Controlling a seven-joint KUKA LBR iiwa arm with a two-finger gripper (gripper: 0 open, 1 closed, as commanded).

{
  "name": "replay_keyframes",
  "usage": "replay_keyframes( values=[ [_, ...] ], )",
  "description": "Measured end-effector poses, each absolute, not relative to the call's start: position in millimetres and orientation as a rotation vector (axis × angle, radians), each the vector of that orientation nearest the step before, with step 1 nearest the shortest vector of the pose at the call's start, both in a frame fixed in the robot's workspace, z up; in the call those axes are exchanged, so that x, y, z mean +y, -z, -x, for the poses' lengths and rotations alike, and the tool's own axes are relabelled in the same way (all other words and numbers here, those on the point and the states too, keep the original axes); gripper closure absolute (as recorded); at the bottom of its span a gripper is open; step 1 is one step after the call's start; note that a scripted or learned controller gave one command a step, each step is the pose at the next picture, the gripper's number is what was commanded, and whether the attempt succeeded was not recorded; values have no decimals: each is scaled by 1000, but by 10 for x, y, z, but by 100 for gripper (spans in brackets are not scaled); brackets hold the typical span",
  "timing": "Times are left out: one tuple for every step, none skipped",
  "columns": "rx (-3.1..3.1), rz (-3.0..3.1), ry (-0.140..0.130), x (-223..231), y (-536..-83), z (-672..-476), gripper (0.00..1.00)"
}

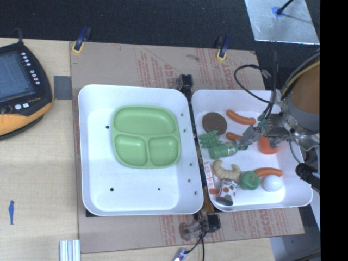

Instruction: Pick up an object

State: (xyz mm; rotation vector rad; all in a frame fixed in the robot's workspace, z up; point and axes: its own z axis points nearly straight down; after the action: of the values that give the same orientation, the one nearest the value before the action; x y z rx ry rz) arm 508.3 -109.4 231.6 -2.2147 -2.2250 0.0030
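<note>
The right bin (pixel 293 200) holds several toy foods. Among them are a brown disc (pixel 214 122), an orange sausage (pixel 240 116), a green leafy piece (pixel 210 141), a beige knobbly piece (pixel 225 171), a green pepper (pixel 249 180), an orange carrot (pixel 268 172), a white egg (pixel 272 184) and a red-and-white can (pixel 227 191). My gripper (pixel 246 140) reaches in from the right and hangs low over the bin's middle, beside a small orange piece (pixel 234 136). A red-orange piece (pixel 267 145) lies partly under the wrist.
The left bin (pixel 98 194) holds a green divided plate (pixel 145 135). A teach pendant (pixel 19 88) lies on the bench at far left. Black cables (pixel 250 69) loop above the right bin near the arm. Clamps (pixel 221 47) pin the cardboard sheet at the back.
</note>
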Motion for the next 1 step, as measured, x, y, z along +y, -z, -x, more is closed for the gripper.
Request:
replay_keyframes(
  values=[
    [-2224,2213,-5,-1073,-1037,-4752,0]
  ],
)
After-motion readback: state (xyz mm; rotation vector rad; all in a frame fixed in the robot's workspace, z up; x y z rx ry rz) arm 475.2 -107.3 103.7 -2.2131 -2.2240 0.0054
